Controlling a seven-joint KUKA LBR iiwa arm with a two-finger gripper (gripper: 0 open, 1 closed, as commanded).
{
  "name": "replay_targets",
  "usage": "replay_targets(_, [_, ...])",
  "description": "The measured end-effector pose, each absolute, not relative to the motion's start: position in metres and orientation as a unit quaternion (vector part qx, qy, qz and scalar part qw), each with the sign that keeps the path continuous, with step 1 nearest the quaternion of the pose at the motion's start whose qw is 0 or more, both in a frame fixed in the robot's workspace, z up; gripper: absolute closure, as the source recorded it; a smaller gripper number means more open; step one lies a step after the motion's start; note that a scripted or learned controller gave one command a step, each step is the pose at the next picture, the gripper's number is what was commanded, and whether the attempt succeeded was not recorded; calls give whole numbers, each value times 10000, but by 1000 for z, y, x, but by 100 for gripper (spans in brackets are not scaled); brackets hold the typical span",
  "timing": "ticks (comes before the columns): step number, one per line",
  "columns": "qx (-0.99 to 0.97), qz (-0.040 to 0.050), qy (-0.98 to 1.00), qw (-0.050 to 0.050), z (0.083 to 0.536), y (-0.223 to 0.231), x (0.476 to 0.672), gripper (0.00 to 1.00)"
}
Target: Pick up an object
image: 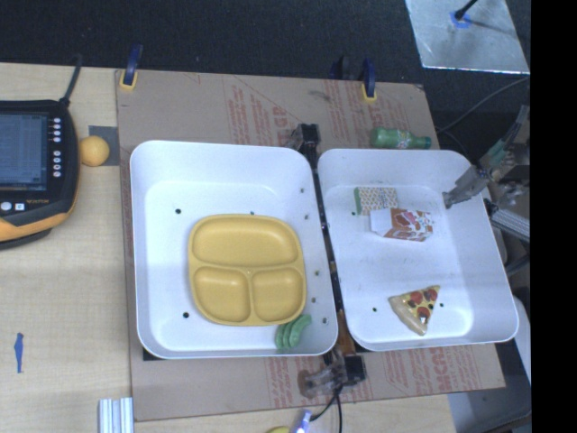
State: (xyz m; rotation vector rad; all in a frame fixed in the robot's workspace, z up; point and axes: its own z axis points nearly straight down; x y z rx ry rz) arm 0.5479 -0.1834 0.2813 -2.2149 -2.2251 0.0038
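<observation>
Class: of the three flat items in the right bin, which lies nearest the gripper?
The red-and-white packet, close to the gripper. The green-patterned card lies further left; the pizza slice sits near the front wall.

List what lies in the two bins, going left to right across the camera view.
yellow divided plate → green toy → patterned card → red-and-white packet → pizza slice toy → hand at the right bin's far right corner.

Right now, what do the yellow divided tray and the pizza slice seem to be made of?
Yellow divided tray: likely moulded plastic, with a smooth, faintly glossy surface and rounded compartment walls. Pizza slice: probably a plastic or rubber toy, with flat painted-looking toppings and a stiff wedge shape; too small to tell for sure.
</observation>
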Motion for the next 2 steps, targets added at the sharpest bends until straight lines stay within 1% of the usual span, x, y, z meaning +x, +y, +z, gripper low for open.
replay_targets(1, [-7051,23,-7091,17,151,-154,605,0])
replay_targets(2, [-7058,-16,-7084,-62,112,-157,605,0])
